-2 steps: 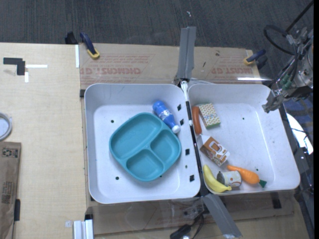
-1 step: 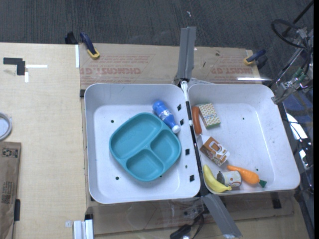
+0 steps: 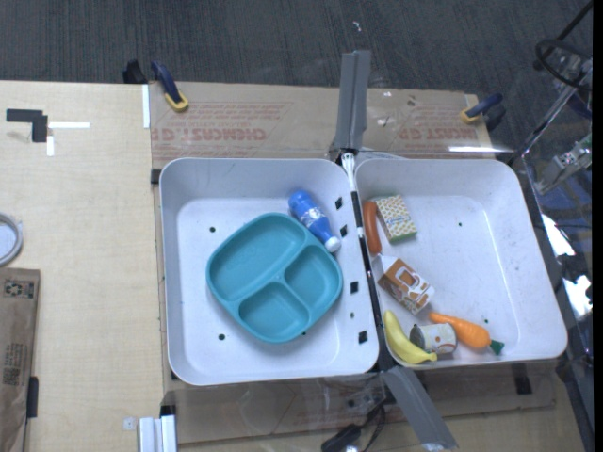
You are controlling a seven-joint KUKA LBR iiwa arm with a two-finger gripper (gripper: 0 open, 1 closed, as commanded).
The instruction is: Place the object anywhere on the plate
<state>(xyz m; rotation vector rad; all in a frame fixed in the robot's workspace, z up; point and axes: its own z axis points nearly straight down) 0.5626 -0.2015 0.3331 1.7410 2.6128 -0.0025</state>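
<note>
A teal plate point(image 3: 252, 267) with three compartments lies in the left bin point(image 3: 188, 205), and nothing lies in its compartments. A small blue bottle with a white cap point(image 3: 312, 217) lies on its side against the plate's upper right rim. In the right bin point(image 3: 480, 243) are a green and yellow block point(image 3: 397, 217), a red-orange sausage point(image 3: 371, 227), a brown and white carton point(image 3: 406, 285), a banana point(image 3: 405, 343), a carrot point(image 3: 464, 330) and a small can point(image 3: 441, 339).
A grey bar point(image 3: 353, 102) runs back from the divider between the bins. Clamps point(image 3: 170, 87) hold cardboard behind them. A roll of tape point(image 3: 6, 241) lies at the far left of the bench. Cables and hardware point(image 3: 565, 158) crowd the right side.
</note>
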